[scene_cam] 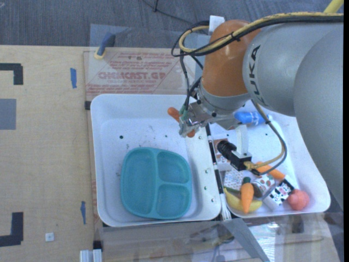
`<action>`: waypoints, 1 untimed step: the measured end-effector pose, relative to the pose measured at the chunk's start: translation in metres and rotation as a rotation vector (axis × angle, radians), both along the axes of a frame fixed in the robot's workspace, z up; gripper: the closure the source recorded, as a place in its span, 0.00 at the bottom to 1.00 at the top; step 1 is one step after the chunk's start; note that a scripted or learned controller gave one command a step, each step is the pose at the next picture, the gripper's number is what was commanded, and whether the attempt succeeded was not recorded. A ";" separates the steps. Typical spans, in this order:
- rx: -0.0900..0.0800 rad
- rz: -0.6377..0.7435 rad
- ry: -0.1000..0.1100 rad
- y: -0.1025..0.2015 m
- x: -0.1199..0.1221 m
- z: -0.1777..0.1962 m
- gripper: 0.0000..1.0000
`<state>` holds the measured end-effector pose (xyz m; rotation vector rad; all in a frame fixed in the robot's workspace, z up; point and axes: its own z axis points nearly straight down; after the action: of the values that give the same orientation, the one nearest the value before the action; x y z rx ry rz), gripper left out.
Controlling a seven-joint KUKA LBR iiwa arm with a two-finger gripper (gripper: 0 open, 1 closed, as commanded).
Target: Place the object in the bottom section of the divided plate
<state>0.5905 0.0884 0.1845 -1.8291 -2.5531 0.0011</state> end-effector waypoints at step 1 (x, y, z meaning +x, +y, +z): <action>0.000 0.193 0.000 0.064 -0.026 -0.020 1.00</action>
<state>0.5645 0.1520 0.1647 -1.5747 -2.7167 0.0011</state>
